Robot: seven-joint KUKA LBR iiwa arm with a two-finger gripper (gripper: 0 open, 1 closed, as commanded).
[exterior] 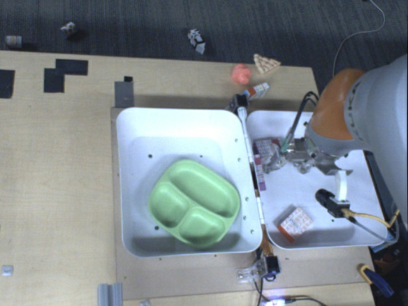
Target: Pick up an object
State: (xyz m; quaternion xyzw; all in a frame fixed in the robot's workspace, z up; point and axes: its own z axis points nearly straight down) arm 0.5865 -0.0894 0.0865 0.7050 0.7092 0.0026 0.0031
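The robot's gripper (278, 160) sits low in the right bin (357, 234) near a small box (295, 222), and I cannot tell how its hand is set.

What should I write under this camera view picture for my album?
Robot gripper reaches into the right bin; a green divided plate sits in the left bin.

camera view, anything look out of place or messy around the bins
Yes. Small items lie outside the bins: a pink ball and a patterned wedge on the bench behind the right bin, and bits of litter on the dark floor beyond. The green divided plate sits askew in the left bin.
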